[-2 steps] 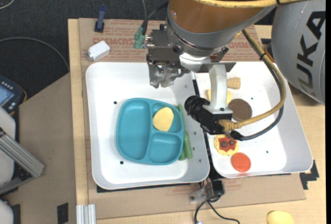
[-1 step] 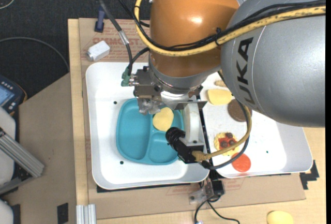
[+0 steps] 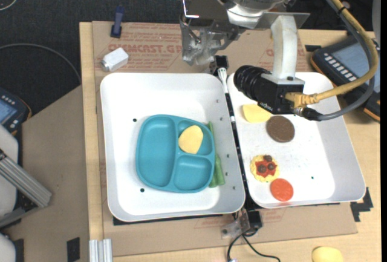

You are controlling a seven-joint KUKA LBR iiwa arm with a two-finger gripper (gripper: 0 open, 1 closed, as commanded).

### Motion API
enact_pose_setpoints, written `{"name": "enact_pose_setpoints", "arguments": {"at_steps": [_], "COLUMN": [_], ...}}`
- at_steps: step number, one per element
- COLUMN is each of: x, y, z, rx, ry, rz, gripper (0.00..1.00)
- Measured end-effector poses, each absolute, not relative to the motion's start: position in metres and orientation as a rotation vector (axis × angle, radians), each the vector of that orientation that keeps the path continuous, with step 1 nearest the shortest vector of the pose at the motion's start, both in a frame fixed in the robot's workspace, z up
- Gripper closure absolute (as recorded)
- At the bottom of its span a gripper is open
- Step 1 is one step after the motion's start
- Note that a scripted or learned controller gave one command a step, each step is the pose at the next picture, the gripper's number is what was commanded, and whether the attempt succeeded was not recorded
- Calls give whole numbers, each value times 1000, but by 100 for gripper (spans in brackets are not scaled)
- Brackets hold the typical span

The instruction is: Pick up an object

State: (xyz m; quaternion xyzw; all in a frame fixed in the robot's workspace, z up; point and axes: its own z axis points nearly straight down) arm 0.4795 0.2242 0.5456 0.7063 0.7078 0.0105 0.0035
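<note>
Gripper [image 3: 202, 49] and its grey arm hang at the far side of the bench, above the brown cardboard sheet [image 3: 145, 43] just past the far right corner of the left bin [image 3: 121, 109]; from where I stand its metal end is a blur of grey, and I cannot tell whether it is clenched or loose. That left bin is white and shallow, and touches the right bin [image 3: 326, 152] along their shared rim. Most of the left bin's floor is taken by a teal plate [image 3: 157, 152], rounded at the corners and split into three compartments. A long green strip [image 3: 216, 170] lies against the plate's right edge, between the plate and the bin wall. In the plate's far right compartment sits a pale yellow oval piece [image 3: 191, 139], smooth and roughly egg-shaped. Over in the right bin, a flat brown disc [image 3: 281, 129] lies near the middle, with a yellow wedge [image 3: 254, 113] just beside it on its far left. Nearer the front there is a small yellow round [image 3: 264, 167] dotted with red and dark bits, and next to it, closer to the front rim, a plain red-orange disc [image 3: 281, 189]. Out on the cardboard, a little white block [image 3: 115, 59] lies beyond the left bin's far left corner.
</note>
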Motion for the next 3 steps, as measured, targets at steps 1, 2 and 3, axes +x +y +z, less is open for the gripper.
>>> {"name": "enact_pose_setpoints", "arguments": {"at_steps": [1, 2, 3], "x": [478, 505, 489], "y": [224, 224, 218], "z": [402, 544, 413], "rx": [2226, 2216, 2227], "ry": [2224, 2217, 2224], "rz": [-24, 27, -23], "gripper": [100, 100, 100]}}
